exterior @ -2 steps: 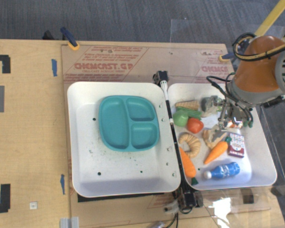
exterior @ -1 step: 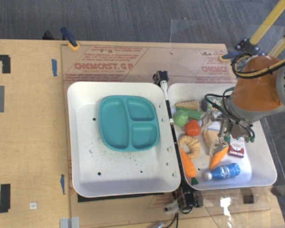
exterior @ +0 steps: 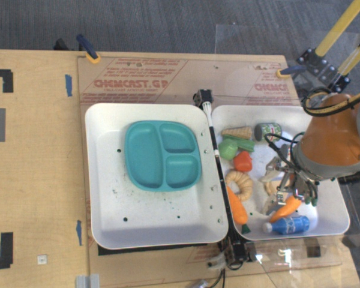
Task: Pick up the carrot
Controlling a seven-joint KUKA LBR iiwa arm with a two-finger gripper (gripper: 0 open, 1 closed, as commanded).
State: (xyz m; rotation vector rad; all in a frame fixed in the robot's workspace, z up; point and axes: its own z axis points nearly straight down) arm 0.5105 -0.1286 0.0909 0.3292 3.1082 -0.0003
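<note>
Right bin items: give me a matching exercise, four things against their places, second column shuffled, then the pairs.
Things:
1. carrot
2. blue bottle
3. teal plate
4. ice cream cone

Places:
A. far end of the right bin
B. against the right bin's left wall, near end
C. middle of the left bin
D. near edge of the right bin, below the gripper

Pairs: 1-B, 2-D, 3-C, 4-A

- Teal divided plate (exterior: 162, 155)
- White bins (exterior: 108, 221), the left one speckled dark
- Orange carrot (exterior: 236, 207) with a green tip
- Blue bottle (exterior: 291, 225)
- Red pepper (exterior: 243, 161)
- Green fruit (exterior: 228, 149)
- Tan bagel (exterior: 240, 183)
- Arm's band (exterior: 333, 138) orange
</note>
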